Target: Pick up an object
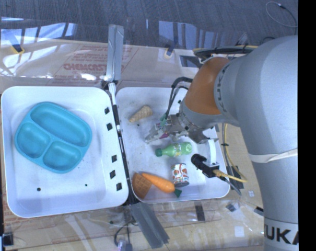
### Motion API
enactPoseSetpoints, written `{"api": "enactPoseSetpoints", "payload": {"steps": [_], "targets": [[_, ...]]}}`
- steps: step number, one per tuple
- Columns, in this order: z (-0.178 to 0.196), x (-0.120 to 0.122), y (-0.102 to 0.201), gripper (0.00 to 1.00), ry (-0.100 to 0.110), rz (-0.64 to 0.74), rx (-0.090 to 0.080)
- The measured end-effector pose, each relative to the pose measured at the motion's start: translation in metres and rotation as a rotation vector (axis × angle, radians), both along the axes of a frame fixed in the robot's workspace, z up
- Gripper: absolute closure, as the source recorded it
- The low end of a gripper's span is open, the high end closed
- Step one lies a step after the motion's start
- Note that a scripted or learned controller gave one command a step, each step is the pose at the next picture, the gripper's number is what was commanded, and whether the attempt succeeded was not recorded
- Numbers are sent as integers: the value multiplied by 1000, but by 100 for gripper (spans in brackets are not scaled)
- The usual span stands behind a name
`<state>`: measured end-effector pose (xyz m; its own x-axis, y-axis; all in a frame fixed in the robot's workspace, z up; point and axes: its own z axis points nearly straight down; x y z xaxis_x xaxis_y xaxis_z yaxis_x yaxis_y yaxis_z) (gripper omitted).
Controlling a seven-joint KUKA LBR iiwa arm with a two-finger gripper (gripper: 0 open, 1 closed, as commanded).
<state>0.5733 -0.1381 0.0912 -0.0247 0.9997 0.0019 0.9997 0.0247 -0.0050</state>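
Observation:
My gripper (156,133) reaches into the right bin (127,156) from the right, its metal fingers low over the bin's middle. Just below it lies a green bottle (174,150) on its side. A tan bread piece (140,113) rests to the upper left of the fingers. Near the front of the bin sit an orange carrot (161,182), a brown waffle cone (140,185) and a small printed can (180,174). Nothing shows between the fingers.
The left bin (11,192) holds a blue divided plate (53,136). A clear plastic wall stands behind both bins. The arm's large grey body covers the right side of the bench.

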Motion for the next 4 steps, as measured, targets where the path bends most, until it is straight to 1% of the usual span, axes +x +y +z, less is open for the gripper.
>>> {"api": "enactPoseSetpoints", "payload": {"steps": [1, 2, 3, 4], "targets": [[1, 36, -26, 0, -3, 65, -1], [0, -43, -5, 0, -1, 211, 1], [10, -43, -6, 100, 0, 213, 2], [10, -43, -6, 0, 0, 213, 1]]}}
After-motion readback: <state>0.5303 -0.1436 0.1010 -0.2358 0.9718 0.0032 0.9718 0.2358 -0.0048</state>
